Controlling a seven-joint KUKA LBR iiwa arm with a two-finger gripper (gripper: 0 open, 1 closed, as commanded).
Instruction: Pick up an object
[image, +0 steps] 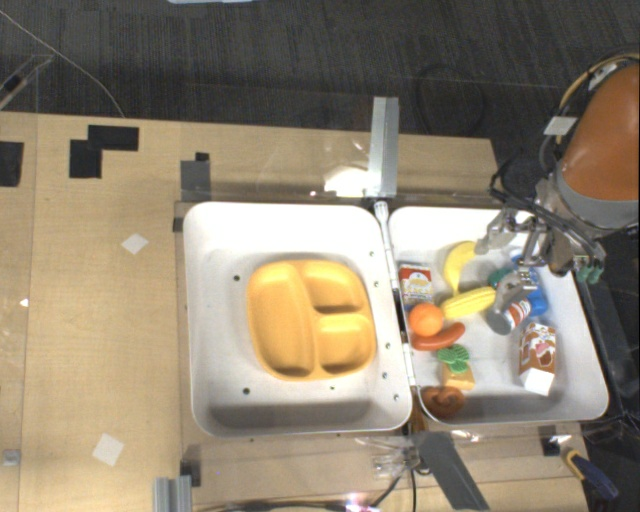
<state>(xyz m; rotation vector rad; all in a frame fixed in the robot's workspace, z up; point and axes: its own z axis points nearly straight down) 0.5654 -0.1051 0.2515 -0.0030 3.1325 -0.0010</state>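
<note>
Orange-banded at the wrist, our arm hangs its hand (527, 262) over the right bin's (590, 400) far right corner, grip state we cannot tell, nothing visibly held, so we judge this the approach, next descending onto the can (508, 314) just beneath.

Yellow divided tray (308, 318) in left bin (210, 320); pincer (512, 285) over right bin's (580, 400) toy food

Bright, even overhead light; glare on bin divider (352, 182) (soft shadows); slight overall blur.
</note>
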